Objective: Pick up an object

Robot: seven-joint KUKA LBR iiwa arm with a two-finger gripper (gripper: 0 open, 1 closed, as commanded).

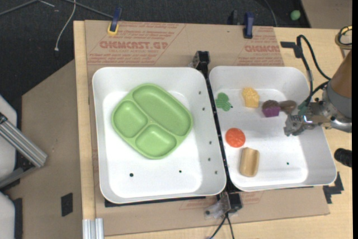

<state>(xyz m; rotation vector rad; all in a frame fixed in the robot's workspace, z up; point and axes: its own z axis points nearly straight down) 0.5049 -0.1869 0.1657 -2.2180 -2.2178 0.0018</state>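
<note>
The left bin holds a green divided plate, set toward its left and far part. Bare white floor runs along the bin's near edge and right side, so there is open room there, with the plate's rim well apart from the near wall.

A black clip sits at the far end of the seam where the two bins meet.

In the right bin, just beside the seam, lies a small green piece. Near it toward the viewer sits an orange ball, and nearer still a tan cylinder, lying close to the bin's near wall. Farther back, a yellow object rests in the far middle. To its right a purple object lies touching or just beside a brown object; which, the view does not settle.

The gripper hangs low over the right part of this bin, just right of the purple and brown objects, with bare floor on its near side. Whether its fingers are spread or closed is not clear, and nothing can be seen between them. The arm enters over the bin's right edge.
</note>
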